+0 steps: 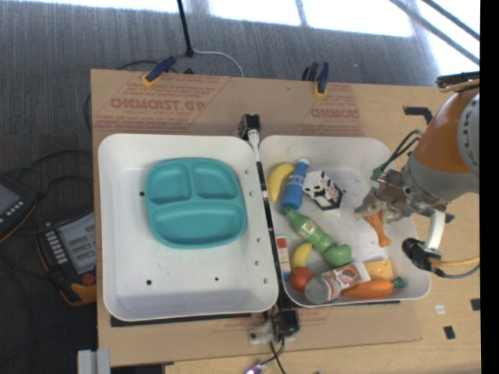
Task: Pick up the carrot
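End effector [377, 215] grips carrot [380, 230] over right bin [343, 142]; left bin [117, 209] holds teal tray [195, 202].

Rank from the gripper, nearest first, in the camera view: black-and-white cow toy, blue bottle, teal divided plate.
From the gripper, at the right bin's right side:
1. Black-and-white cow toy, mid right bin, to the gripper's left.
2. Blue bottle, just beyond the cow toy, near the bins' divider.
3. Teal divided plate, in the left bin.

Orange carrot [368, 290] — green-tipped, lying flat along right bin's [366, 143] near wall
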Robot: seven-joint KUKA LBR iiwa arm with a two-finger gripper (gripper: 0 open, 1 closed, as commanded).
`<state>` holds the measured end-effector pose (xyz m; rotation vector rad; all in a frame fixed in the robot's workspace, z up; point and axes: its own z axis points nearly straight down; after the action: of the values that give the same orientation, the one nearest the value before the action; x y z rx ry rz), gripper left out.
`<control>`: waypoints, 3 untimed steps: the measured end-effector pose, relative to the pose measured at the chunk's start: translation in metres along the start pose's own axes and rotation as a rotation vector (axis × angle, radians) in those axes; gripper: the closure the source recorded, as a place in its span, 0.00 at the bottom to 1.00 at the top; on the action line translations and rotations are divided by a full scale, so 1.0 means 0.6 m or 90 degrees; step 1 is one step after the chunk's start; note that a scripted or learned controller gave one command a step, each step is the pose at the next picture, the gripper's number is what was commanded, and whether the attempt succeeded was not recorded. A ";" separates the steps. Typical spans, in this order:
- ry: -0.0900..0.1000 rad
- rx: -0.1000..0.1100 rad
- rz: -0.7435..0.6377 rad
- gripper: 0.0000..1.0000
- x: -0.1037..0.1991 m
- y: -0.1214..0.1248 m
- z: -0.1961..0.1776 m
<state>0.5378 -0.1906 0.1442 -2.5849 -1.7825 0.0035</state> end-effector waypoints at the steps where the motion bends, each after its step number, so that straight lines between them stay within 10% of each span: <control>1: -0.001 0.000 -0.015 1.00 -0.060 -0.037 0.025; 2: 0.001 0.000 0.075 1.00 -0.050 -0.078 -0.011; 3: 0.000 -0.005 -0.182 1.00 -0.042 -0.076 0.092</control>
<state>0.4859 -0.1977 0.0894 -2.3089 -2.1367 -0.0045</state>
